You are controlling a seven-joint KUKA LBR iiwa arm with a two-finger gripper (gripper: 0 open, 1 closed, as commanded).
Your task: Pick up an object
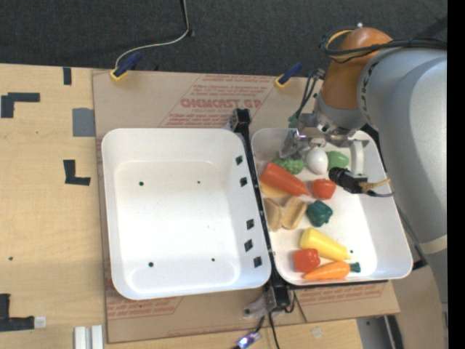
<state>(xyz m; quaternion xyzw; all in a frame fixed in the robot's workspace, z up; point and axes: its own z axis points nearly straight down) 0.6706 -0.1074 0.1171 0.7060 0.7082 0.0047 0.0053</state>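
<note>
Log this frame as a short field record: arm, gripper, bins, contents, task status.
arm: reaches in from the right, over the right bin
gripper: low at that bin's far end, above a white egg-shaped piece
grasp: nothing seen between the fingers
left bin: white, beside the right one
right bin contents: toy foods, among them a red pepper, yellow piece, carrot, dark green piece
task status: no object lifted yet
</note>
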